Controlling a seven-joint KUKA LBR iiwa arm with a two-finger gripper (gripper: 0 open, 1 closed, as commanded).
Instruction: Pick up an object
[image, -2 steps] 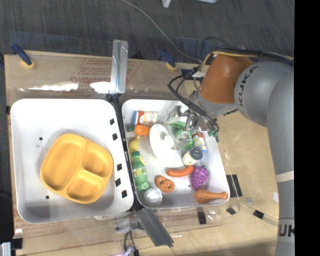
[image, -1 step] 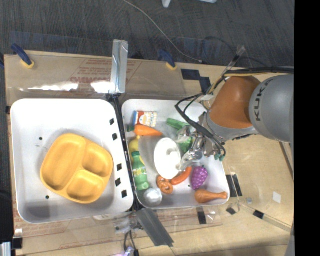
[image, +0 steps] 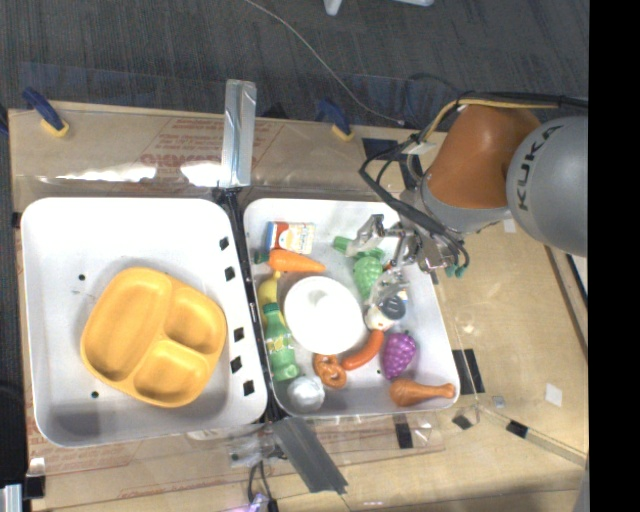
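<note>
Bench-top bins sit side by side; right bin (image: 435, 330) holds toy food around a white plate (image: 322, 313). Gripper (image: 395, 250), grip state unreadable, hovers beside the green toy (image: 367, 271): approach step, descent needed.

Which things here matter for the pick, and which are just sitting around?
For the job: end effector, green toy under it, carrot, white bowl, grapes, drumstick.
Lying about: yellow tray, left bin, blue clips.
</note>
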